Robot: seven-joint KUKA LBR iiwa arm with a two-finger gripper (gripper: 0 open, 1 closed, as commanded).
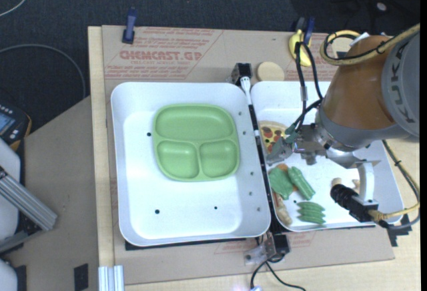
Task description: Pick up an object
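Observation:
The right bin [393,183] holds several toy foods. A pizza slice [269,134] lies at its left wall. Below it are two green vegetable pieces [281,183] [302,184], and a green pea pod [311,211] lies near the front wall. A small orange-red bit [282,166] shows between the pizza slice and the greens. My gripper [295,144] hangs low over the bin's left half, just right of the pizza slice and above the greens. The wrist hides whatever lies under it.
The left bin [133,203] holds a green divided plate [197,141]. A round tan disc [270,71] lies on the cardboard behind the bins. A black divider strip [257,149] runs between the bins. The grey and orange arm [363,93] covers the right bin's back half.

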